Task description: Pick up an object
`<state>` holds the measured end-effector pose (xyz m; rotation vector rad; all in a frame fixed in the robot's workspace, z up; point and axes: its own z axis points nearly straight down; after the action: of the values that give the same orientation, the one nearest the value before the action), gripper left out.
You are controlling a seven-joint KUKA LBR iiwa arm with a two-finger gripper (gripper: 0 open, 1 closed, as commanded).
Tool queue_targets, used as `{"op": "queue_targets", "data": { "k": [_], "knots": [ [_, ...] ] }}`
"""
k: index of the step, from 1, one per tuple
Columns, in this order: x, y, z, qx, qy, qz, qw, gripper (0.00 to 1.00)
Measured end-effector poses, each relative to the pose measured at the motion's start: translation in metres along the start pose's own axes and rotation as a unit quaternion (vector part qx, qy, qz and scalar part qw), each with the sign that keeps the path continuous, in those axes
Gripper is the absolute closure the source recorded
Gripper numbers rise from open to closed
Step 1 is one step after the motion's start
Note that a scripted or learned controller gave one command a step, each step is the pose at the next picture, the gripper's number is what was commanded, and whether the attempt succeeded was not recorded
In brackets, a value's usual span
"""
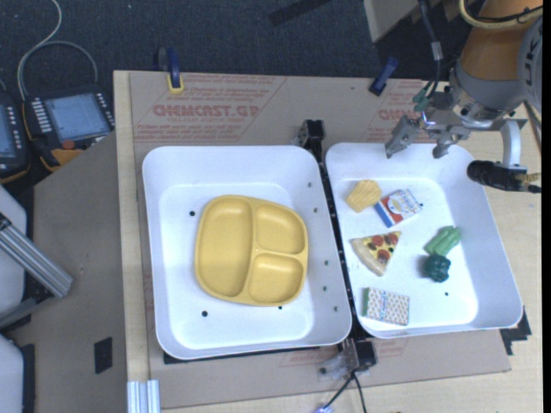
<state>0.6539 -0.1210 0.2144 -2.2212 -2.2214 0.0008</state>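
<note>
My gripper (419,143) hangs over the far edge of the right bin (491,231), its two grey fingers spread apart with nothing between them. Below it in that bin lie a yellow ridged chip (363,194), a small red, white and blue packet (400,206), a toy pizza slice (379,250), a green toy broccoli (439,249) and a patterned green-and-white packet (386,305). The gripper is above and behind all of them, nearest the chip and the small packet.
The left bin (164,231) holds a yellow three-compartment plate (250,249). A black clamp (311,133) sits between the bins at the back. Cardboard covers the bench around the bins. A black part of the arm (491,173) juts over the right bin's right rim.
</note>
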Motion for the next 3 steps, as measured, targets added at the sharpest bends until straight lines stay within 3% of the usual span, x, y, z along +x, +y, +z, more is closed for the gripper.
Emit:
{"op": "queue_targets", "data": {
  "k": [2, 3],
  "knots": [
    [-0.003, 0.004, 0.101, 0.004, 0.0, 0.0, 1.0, 0.0],
    [-0.003, 0.003, 0.132, 0.002, 0.0, 0.0, 1.0, 0.0]
  ]
}}
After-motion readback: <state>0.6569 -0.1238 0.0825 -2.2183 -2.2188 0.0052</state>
